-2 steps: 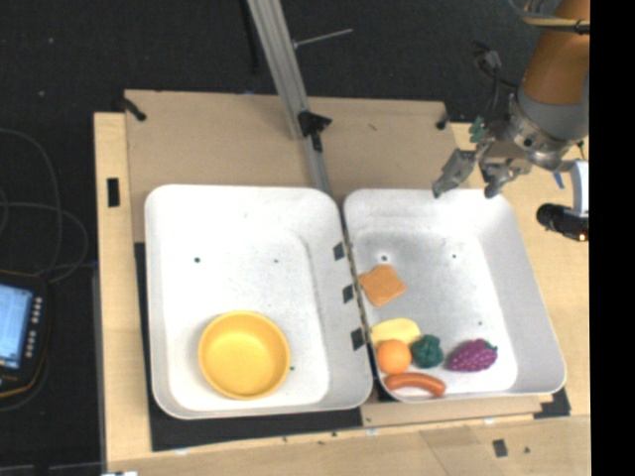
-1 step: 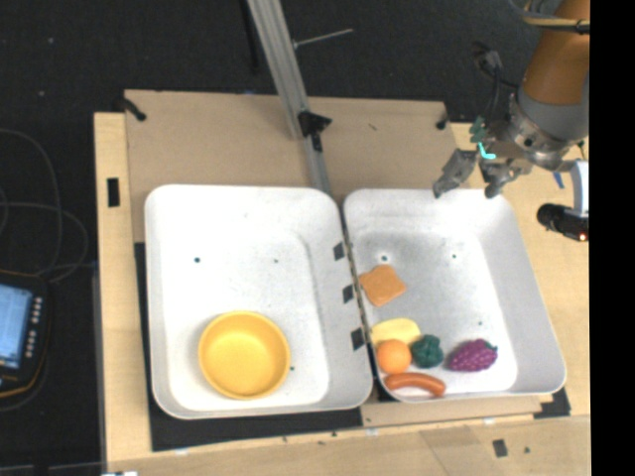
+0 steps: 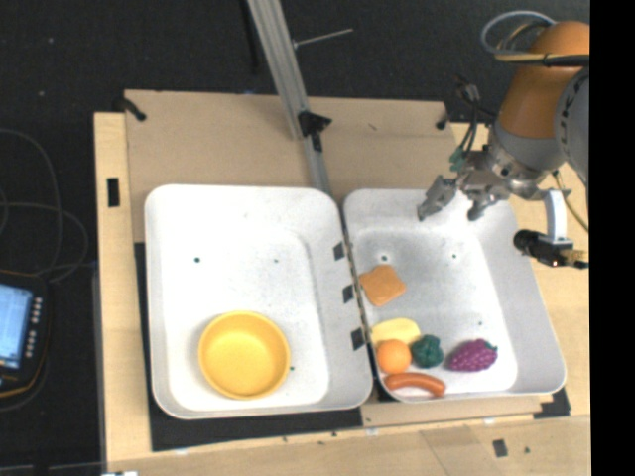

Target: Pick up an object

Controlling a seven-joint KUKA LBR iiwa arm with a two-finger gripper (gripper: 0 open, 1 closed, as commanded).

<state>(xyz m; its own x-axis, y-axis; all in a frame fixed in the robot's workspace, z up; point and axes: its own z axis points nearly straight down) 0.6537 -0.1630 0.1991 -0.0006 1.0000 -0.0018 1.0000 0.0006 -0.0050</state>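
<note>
**Pick not started: gripper empty, above the far end of the right bin**

Gripper (image 3: 460, 202) sits over the far edge of the right bin (image 3: 516, 296). Fingers spread apart, nothing between them. No object lifted.

Candidates, all in the right bin and all on its floor:
- toast-like slice (image 3: 382, 286), alone mid-bin near the divider. Clear space around it.
- cluster at the near left corner: yellow piece (image 3: 399, 329), orange (image 3: 393, 355), broccoli (image 3: 428, 350), sausage (image 3: 415, 384). The first three are touching or just beside each other; the sausage lies against the near wall.
- grapes (image 3: 471, 355), slightly apart from the cluster, to its right.

Left bin (image 3: 179, 226) has a yellow bowl (image 3: 244, 354) at its near end, well apart from the arm.

Done: nothing visible beyond the arm being over the bin. Left: choose target, travel toward the near side, descend, close, lift.

My guess is the slice is the nearest and cleanest target; the cluster risks a crowded grab.
</note>
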